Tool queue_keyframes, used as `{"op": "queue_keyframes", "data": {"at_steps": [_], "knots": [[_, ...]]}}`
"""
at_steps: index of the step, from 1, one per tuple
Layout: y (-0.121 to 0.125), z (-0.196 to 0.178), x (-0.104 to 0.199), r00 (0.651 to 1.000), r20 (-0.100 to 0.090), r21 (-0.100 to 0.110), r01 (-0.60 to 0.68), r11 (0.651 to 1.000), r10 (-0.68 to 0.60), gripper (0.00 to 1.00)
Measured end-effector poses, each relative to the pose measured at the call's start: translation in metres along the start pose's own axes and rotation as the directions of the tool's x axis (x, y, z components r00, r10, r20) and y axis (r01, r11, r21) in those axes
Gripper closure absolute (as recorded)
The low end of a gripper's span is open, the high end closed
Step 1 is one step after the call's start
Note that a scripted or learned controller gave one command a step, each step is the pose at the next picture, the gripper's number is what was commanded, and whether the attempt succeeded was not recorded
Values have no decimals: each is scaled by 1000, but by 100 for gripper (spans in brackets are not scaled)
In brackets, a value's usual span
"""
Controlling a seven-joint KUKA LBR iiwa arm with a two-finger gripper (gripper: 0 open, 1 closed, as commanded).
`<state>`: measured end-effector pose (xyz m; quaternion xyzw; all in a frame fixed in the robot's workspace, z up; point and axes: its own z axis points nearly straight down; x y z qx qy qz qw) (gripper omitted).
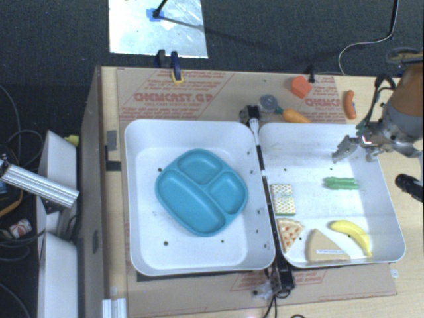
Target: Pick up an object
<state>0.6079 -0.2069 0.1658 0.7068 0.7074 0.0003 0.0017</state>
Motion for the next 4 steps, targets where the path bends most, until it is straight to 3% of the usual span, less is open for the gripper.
{"op": "queue_keyframes", "data": {"at_steps": [1, 2, 3, 4], "knots": [[-22, 70, 0, 1000, -1, 0, 0, 1000, 0, 0], [-34, 76, 28, 1000, 7, -13, 1, 1000, -1, 0], [-61, 81, 3, 1000, -1, 2, 0, 1000, 0, 0], [-94, 81, 1, 1000, -2, 2, 0, 1000, 0, 0]]}}
